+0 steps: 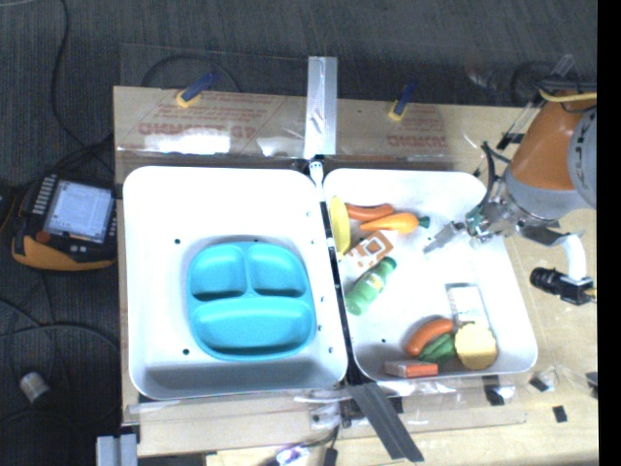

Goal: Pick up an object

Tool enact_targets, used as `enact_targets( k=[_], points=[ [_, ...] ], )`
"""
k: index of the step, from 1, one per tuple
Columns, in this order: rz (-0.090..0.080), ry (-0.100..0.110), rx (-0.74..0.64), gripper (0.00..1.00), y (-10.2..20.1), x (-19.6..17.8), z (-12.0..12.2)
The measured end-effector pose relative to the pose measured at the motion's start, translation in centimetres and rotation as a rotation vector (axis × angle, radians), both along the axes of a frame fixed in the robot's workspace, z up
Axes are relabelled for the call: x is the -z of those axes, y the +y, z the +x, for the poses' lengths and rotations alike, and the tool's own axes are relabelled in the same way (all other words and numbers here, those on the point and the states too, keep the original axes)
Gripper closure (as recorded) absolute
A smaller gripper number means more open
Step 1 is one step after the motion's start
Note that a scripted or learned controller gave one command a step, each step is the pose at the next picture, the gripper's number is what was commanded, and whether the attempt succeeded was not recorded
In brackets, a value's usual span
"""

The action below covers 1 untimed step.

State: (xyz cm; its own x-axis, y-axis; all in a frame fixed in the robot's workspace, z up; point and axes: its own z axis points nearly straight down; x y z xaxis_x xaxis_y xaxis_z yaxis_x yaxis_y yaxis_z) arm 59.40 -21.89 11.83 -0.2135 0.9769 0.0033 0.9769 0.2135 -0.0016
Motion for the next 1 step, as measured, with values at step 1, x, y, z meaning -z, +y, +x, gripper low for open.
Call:
enact_targets(
  k=[1],
  points=[
    [-0.002, -0.004, -0.418, 0.00, 5.94, -3.95, 0.59]
  ],
)
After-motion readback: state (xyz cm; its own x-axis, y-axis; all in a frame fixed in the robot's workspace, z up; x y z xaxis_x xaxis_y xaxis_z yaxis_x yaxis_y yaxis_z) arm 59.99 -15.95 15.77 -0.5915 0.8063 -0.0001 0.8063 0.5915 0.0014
